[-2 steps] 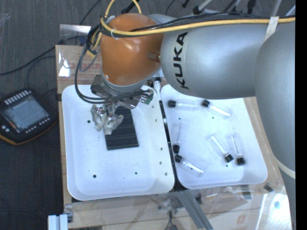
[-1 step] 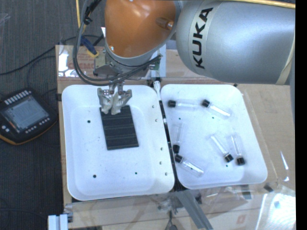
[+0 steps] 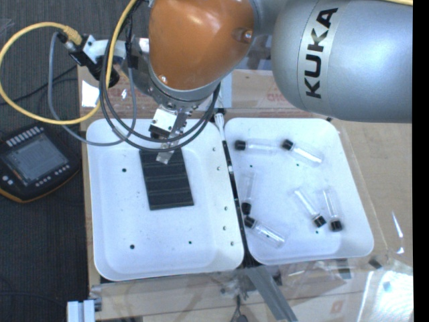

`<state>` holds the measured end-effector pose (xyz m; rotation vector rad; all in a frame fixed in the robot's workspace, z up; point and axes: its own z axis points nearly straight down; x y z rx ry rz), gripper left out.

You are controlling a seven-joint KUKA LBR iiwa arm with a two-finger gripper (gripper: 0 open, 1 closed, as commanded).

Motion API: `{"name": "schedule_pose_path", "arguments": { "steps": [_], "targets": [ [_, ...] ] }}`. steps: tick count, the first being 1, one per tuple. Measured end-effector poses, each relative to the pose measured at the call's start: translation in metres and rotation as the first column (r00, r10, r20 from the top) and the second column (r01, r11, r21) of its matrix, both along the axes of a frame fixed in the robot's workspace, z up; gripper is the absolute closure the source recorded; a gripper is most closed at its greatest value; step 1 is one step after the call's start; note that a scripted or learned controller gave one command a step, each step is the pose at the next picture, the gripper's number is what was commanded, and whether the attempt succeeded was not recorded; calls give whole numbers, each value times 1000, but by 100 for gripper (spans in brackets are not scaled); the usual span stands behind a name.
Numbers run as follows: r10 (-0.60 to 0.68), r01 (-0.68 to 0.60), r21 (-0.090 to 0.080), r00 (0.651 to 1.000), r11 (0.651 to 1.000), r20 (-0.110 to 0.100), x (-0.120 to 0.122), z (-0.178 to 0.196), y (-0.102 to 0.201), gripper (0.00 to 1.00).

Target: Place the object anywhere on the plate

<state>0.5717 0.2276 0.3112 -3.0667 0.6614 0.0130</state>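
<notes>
Task objects: clear vials with black caps, six visible, lying loose in the right bin (image 3: pixel 348 180). One (image 3: pixel 258 145) lies at that bin's upper left, with a second vial (image 3: pixel 299 151) just right of it. A third (image 3: pixel 247 193) lies along the left wall, a fourth (image 3: pixel 263 230) at the lower left. Two more, vial five (image 3: pixel 308 206) and vial six (image 3: pixel 332 212), lie side by side at the lower right.

Plate (image 3: pixel 165 180): a dark, ribbed rectangle, lying flat in the upper middle of the left bin (image 3: pixel 114 240). No vial rests on it.

Gripper (image 3: pixel 165 154): hangs over the plate's upper edge, below the arm's orange band (image 3: pixel 194 35). Whether the jaws are open or closed cannot be told; nothing is seen between them.

Surroundings: a yellow cable (image 3: pixel 27 106) loops at the upper left of the frame. A handheld control pendant (image 3: pixel 30 163) lies at the left edge. The tabletop (image 3: pixel 389 153) shows bare at the right.
</notes>
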Motion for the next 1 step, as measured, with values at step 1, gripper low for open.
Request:
{"name": "schedule_pose_path", "arguments": {
  "steps": [1],
  "targets": [
    [220,-220,0,975,975,1,-61,42,7,100]
  ]
}}
